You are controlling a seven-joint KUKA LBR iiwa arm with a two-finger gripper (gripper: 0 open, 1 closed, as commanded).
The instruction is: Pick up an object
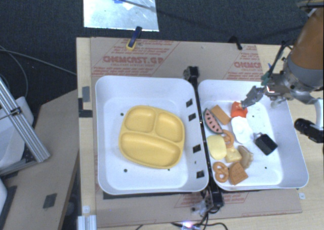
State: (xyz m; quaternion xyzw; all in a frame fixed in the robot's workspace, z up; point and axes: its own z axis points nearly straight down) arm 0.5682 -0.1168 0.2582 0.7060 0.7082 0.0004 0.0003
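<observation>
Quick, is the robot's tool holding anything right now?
Tool: cannot be told; it hangs just above the red object in the right bin.

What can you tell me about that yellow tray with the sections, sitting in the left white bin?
The yellow divided tray looks like smooth moulded plastic, with rounded corners and three hollows: two smaller ones along its far side and one long one along its near side. Nothing lies in the hollows. It rests flat on the floor of the left shallow white bin, roughly in the middle and turned slightly askew, touching none of the bin's walls.

robot lab, bench (167, 51), white bins (147, 84)
</observation>
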